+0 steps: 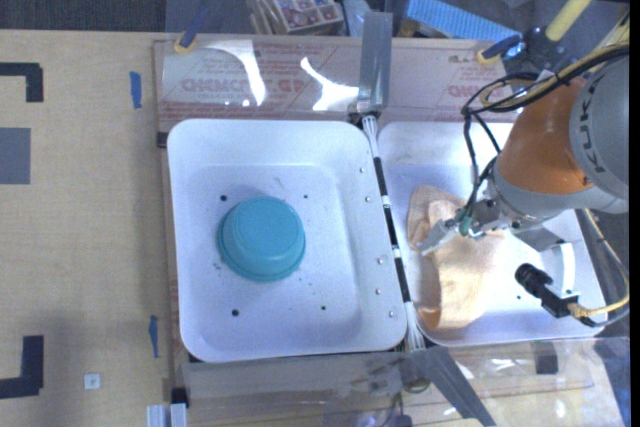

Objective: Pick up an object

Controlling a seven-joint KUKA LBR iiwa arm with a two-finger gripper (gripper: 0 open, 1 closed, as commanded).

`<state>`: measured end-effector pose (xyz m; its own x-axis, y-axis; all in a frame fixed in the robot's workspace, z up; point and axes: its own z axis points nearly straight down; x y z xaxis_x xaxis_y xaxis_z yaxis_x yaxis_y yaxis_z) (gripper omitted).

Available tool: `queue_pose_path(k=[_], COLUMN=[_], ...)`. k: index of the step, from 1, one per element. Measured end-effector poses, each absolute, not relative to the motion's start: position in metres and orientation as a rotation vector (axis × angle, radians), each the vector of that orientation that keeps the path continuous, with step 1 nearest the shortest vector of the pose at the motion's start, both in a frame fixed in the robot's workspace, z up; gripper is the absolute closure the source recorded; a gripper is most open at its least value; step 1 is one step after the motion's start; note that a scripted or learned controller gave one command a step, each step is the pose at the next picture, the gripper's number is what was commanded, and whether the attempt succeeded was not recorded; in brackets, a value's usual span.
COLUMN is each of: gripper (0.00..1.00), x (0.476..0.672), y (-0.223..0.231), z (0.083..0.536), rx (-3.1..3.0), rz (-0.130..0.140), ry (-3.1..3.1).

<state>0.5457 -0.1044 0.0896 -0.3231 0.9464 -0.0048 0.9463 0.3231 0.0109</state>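
A pale tan cloth (455, 280) lies crumpled in the right bin (400, 150), reaching from the bin's middle to its near edge. My gripper (447, 230) hangs low over the cloth's upper part, its fingers down at the fabric. A teal upturned bowl (262, 237) sits in the left bin (190, 155), left of centre and far from the gripper. The grey arm with its orange band (540, 155) comes in from the right above the right bin.
A metal divider (385, 215) with screws runs between the two bins. A clear panel stands behind them. Black cables loop around the wrist. A black fitting (535, 283) sticks out near the right bin's near right corner.
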Motion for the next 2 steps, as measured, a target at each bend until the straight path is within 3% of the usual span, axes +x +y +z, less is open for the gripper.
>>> queue_pose_path(k=[1,2], gripper=[1.0,0.0], x=[0.547,0.547], y=[-0.1059,-0.1059], z=[0.1007,0.1008], rx=[1.823,1.823], rz=[0.013,0.013], ry=[2.54,2.54])
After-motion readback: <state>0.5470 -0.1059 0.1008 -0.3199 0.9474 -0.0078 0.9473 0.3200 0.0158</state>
